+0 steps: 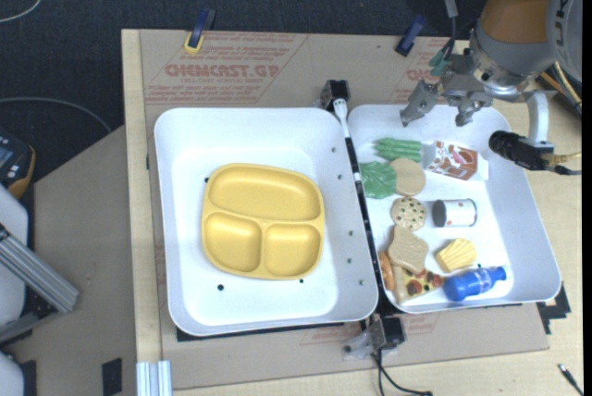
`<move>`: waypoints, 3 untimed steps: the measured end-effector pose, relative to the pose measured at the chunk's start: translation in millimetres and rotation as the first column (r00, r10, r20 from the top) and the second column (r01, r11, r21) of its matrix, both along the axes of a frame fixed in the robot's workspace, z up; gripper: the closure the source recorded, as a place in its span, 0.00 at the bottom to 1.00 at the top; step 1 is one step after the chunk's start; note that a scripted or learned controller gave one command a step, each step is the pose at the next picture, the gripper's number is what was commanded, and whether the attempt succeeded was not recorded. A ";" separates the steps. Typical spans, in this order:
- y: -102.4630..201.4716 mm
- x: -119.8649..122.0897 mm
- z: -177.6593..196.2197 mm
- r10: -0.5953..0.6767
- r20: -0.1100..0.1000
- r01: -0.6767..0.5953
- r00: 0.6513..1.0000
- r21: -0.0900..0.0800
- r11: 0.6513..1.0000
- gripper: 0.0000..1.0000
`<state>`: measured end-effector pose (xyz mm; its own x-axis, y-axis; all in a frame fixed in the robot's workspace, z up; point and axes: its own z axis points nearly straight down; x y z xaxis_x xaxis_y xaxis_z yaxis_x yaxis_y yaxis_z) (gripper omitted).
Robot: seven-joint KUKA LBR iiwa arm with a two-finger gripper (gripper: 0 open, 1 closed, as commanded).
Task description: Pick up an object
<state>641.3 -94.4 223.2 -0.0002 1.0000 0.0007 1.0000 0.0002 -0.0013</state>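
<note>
My gripper (437, 107) hangs open over the far edge of the right bin (527, 200), with nothing between its fingers. Below it in that bin lie toy foods: a green bean bunch (400, 147), a green leaf (376, 179), a tan round piece (407, 175), a red and white packet (453, 158), a cookie (407, 214), a small can (455, 213), a bread slice (406, 249), a yellow cheese wedge (456, 253), a blue bottle (472, 282) and a pizza slice (413, 283).
The left bin (176, 200) holds a yellow sectioned tray (263, 220). Clamps sit at the board's far edge, blue and yellow (196, 30) and blue (410, 35). A black fitting (518, 149) juts over the right bin's far right side.
</note>
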 end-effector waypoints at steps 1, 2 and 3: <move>1.6 -10.4 -49.7 0.000 -0.005 0.000 1.000 0.000 1.000 0.00; 0.5 -1.8 -99.4 0.000 -0.005 0.000 1.000 0.001 1.000 0.00; 0.7 0.3 -119.2 0.000 0.007 0.000 1.000 -0.001 1.000 0.00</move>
